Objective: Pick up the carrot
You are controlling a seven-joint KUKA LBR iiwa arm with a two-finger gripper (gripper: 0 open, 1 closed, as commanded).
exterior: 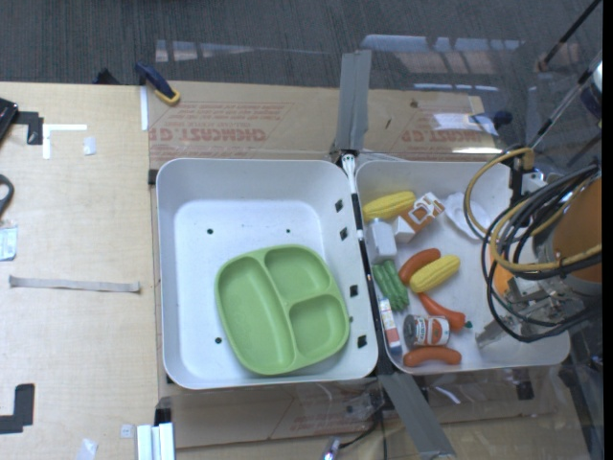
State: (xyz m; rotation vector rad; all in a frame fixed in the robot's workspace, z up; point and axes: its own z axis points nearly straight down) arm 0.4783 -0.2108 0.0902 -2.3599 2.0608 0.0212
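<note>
— Two bins are seen. Where is the carrot [419, 263] placed?
— In the right bin [548, 355], against corn [436, 273]. The gripper [523, 314] is seen at that bin's right edge, and its state cannot be told.

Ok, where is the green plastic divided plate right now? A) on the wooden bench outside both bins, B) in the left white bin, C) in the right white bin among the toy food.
B: the green plastic divided plate lies flat on the floor of the left white bin, apart from the toy food in the right white bin.
</note>
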